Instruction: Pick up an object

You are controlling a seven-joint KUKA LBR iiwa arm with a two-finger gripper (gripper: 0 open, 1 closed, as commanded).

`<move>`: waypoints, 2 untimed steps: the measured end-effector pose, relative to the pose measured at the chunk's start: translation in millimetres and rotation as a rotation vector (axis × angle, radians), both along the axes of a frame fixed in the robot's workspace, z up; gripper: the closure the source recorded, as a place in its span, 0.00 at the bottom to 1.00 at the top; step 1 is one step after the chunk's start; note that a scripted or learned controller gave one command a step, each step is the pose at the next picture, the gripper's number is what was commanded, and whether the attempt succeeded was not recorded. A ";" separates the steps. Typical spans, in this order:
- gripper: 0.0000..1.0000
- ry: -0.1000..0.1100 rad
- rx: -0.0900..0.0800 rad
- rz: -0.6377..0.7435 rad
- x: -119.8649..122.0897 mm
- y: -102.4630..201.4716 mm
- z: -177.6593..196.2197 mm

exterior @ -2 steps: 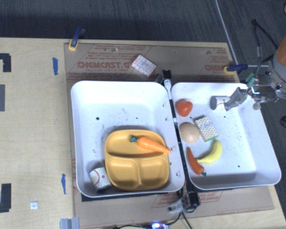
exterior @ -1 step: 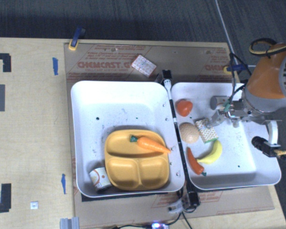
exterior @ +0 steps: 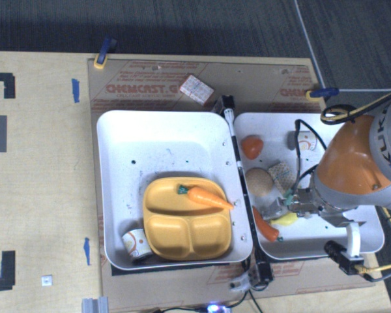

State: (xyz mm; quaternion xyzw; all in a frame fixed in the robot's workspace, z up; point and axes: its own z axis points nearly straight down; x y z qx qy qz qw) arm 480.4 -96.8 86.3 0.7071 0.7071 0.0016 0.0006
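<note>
My gripper (exterior: 285, 206) is low in the right bin (exterior: 371, 240), near its middle, under the orange-banded wrist (exterior: 352, 158). It sits right over a small yellow object (exterior: 285, 220), which peeks out just below it. A red pepper-like piece (exterior: 266, 229) lies to the lower left of the gripper. A beige rounded object (exterior: 260, 182) and a speckled grey piece (exterior: 281, 172) lie just up-left of it. An orange-red ball (exterior: 251, 147) rests near the bin's far left corner.
The left bin (exterior: 117, 142) holds a yellow divided tray (exterior: 186, 230) with a toy carrot (exterior: 205, 196) on it and a small patterned cup (exterior: 135, 242) at the front left. A small card (exterior: 196, 89) lies behind the bins. Cables (exterior: 306, 135) cross the right bin.
</note>
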 end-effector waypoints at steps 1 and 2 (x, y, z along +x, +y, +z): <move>1.00 -0.004 -0.001 0.000 1.5 0.3 9.9; 1.00 0.002 -0.001 0.001 -0.2 100.4 98.5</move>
